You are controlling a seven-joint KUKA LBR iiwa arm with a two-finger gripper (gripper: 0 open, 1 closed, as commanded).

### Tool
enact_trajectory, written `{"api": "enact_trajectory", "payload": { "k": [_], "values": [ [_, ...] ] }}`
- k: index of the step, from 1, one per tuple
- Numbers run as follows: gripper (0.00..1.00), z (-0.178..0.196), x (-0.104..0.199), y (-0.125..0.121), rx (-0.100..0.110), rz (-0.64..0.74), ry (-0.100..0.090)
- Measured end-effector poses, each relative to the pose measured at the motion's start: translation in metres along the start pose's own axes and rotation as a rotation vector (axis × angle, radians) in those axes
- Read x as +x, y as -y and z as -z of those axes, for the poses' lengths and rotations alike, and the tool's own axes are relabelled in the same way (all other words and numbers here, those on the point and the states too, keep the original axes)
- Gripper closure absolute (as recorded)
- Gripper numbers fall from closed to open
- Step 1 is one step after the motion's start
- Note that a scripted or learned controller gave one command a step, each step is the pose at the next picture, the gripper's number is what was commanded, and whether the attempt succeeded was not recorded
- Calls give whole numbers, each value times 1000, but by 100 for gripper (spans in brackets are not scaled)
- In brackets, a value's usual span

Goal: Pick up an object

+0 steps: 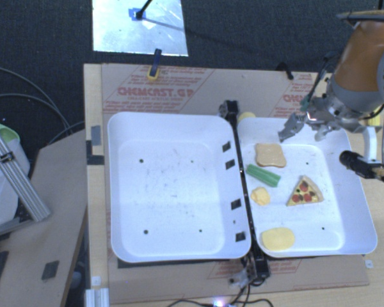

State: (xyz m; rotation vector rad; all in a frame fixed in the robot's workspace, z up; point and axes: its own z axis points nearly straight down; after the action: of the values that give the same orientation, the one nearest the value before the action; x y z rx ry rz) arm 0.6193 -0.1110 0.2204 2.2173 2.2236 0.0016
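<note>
Leftmost first:
- Left bin [173,190]: white and shallow, with a speckled floor.
- Right bin [345,235]: white, touching the left one along a clipped seam.
- Green stick [264,174]: lies at a slant near the seam.
- Small yellow piece [260,196]: just below the green stick.
- Tan bread slice [269,155]: at the far end of the right bin.
- Yellow oval [278,238]: at the near end.
- Pizza slice [304,192]: mid-bin.
- Gripper [305,128]: above the right bin's far rim, fingers spread, nothing between them.
</note>
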Motion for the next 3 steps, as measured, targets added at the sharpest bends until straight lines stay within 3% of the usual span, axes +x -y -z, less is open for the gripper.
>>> {"api": "enact_trajectory", "payload": {
  "k": [1, 2, 3],
  "values": [
    [0, -113, 21, 104, 18, -3, -5],
    [0, -80, -66, 46, -8, -6, 7],
    [0, -132, -17, 107, -15, -1, 7]
  ]
}}
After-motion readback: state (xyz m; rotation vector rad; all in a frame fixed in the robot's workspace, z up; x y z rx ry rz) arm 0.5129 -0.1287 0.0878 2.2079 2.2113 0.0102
